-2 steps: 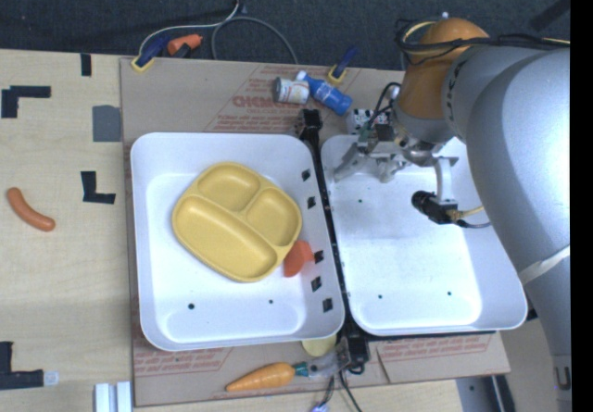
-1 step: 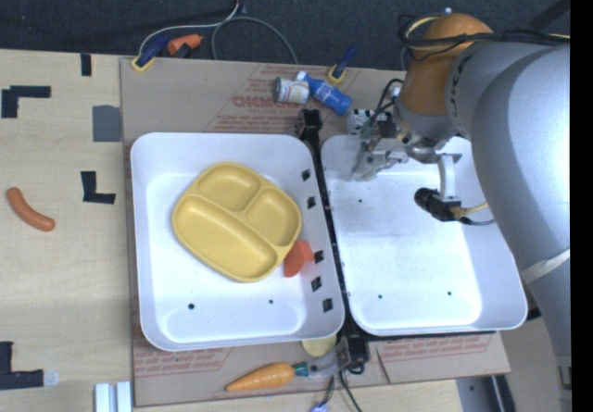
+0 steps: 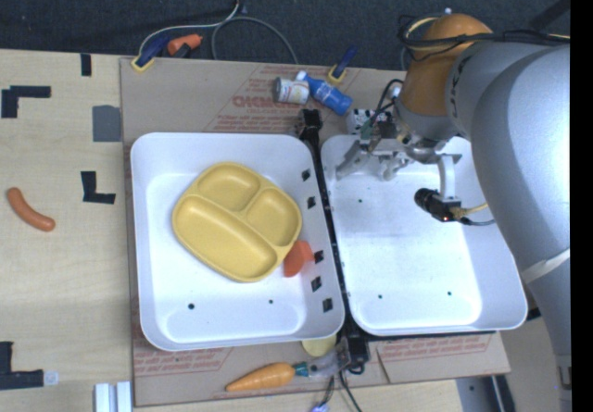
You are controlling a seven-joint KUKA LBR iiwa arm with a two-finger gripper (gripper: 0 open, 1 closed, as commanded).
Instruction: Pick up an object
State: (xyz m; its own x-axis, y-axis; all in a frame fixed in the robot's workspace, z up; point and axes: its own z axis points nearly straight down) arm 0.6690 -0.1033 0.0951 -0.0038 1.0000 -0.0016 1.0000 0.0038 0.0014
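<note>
Over the right bin [image 3: 417, 299], reaching in from the right: grey arm [image 3: 519, 132] with orange band [image 3: 435, 68], gripper [image 3: 375, 156] low at the bin's far-left corner; fingers too hidden to judge, cannot tell whether apart or together. In the left bin [image 3: 157, 308]: yellow divided plate [image 3: 236, 220], a small orange piece [image 3: 297, 258] touching its right edge. Outside the bins: toy carrot [image 3: 262, 377] by the near edge, sausage [image 3: 31, 209] far left, blue-and-white bottle [image 3: 310, 90] behind.
</note>
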